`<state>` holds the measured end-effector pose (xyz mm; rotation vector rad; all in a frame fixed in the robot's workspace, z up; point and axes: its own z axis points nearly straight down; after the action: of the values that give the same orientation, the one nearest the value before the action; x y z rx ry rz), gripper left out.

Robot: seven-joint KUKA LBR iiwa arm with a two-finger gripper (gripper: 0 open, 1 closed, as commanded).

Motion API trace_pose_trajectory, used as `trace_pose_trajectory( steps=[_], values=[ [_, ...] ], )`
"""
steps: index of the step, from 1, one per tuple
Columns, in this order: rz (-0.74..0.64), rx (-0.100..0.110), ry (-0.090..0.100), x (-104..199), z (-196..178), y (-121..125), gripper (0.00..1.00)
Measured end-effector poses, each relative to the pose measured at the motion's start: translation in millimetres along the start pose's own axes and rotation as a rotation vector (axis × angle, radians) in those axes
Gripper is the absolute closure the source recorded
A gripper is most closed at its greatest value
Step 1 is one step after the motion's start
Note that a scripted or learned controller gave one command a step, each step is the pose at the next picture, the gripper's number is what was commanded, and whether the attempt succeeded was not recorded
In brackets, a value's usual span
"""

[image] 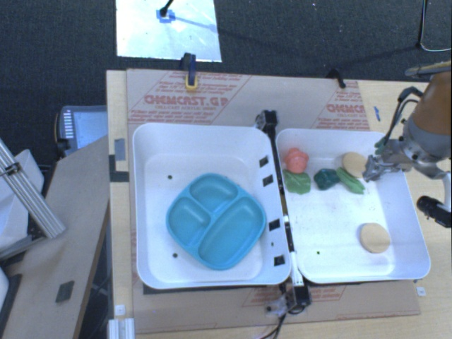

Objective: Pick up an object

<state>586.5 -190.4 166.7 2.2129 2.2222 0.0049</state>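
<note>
Going left to right across your bench: the left bin [152, 147] holds one item, a blue divided plate [215, 219] with three compartments, lying flat toward the front right of that bin. A black clipped divider [275, 189] runs between the two bins. In the right bin [402, 260], along the back, you have a row of small items: a red-orange piece [296, 160] nearest the divider, a light green piece [297, 182] touching its front side, then a dark green piece [325, 179], then a longer bright green piece [349, 180] lying at a slant, and a tan rounded piece [353, 164] just behind that one. Apart from the row, toward the front right of the same bin, sits a second tan piece [374, 237], round and on its own. The gripper [372, 168] hangs at the right end of the row, its tip just beside the tan rounded piece and the bright green one. You cannot tell from here how its tool is set, nor whether anything is in it. The arm [429, 129] enters from the right, over the bin's back right corner.
</note>
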Motion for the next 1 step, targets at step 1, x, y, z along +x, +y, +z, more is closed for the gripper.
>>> trace_pose_trajectory(
  steps=[1],
  values=[
    [0.002,-0.001,-0.001,-8.0,-49.9,-3.7,1.0]
  ],
)
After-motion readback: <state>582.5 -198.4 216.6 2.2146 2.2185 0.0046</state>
